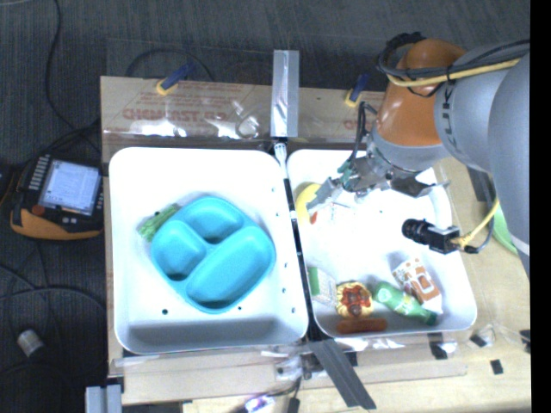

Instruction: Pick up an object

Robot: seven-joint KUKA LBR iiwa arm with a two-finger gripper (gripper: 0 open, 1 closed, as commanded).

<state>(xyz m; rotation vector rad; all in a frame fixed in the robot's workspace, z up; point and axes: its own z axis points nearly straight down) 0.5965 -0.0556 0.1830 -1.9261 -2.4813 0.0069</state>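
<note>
camera view, arm: the grey arm with its orange band (424,101) reaches in from the right and hangs over the far end of the right bin (448,256), likely because that end is the nearest patch of objects to its base
camera view, gripper: the gripper (349,183) sits low over the bin's far left corner; whether it is parted or closed I cannot tell, the metal parts blur together there, and nothing can be read as held
camera view, nearest candidate: a yellow object (305,194) lies against the left wall of the right bin, just beside the tool, so it looks like the thing being aimed at; the wall so close may hinder a clean grasp
camera view, other candidates: a green bottle-like item (403,303), a small orange and white box (417,282), a red and yellow toy (354,298) and a brown strip (362,324) crowd the near end of the same bin, well apart from the tool
camera view, left bin: the left bin (129,317) carries a blue divided tray (213,249) with a green leafy piece (157,223) tucked at its far left edge
camera view, task progress: judged as approach only, no pick made yet
</note>
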